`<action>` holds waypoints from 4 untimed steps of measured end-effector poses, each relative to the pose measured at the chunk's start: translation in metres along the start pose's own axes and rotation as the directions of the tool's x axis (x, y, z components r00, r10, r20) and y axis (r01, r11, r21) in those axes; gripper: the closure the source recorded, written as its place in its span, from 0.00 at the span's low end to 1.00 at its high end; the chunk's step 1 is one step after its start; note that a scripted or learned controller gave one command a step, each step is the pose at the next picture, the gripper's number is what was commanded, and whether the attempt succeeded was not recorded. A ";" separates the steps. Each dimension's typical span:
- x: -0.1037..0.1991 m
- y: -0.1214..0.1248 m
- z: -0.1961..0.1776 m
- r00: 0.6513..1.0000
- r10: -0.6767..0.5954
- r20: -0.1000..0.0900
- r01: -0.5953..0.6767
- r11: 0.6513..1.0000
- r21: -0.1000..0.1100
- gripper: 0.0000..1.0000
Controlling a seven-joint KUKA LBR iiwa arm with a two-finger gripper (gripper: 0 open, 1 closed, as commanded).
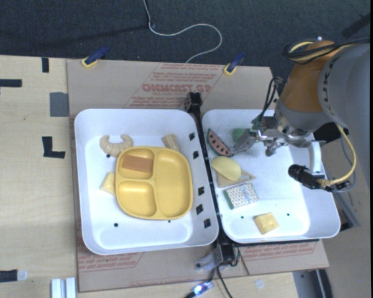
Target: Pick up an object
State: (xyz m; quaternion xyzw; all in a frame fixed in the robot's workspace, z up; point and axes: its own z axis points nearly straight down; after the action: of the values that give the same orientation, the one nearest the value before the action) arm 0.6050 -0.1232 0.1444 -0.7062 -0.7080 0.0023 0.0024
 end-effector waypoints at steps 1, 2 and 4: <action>0.001 0.000 0.052 1.000 0.002 -0.001 -0.002 1.000 -0.006 0.00; 0.003 0.002 0.038 1.000 0.000 -0.002 0.000 1.000 -0.010 1.00; 0.009 0.001 -0.067 1.000 0.001 0.000 0.000 1.000 -0.011 1.00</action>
State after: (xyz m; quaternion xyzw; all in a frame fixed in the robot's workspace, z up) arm 0.6063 -0.1139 0.2118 -0.7064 -0.7078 -0.0013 -0.0016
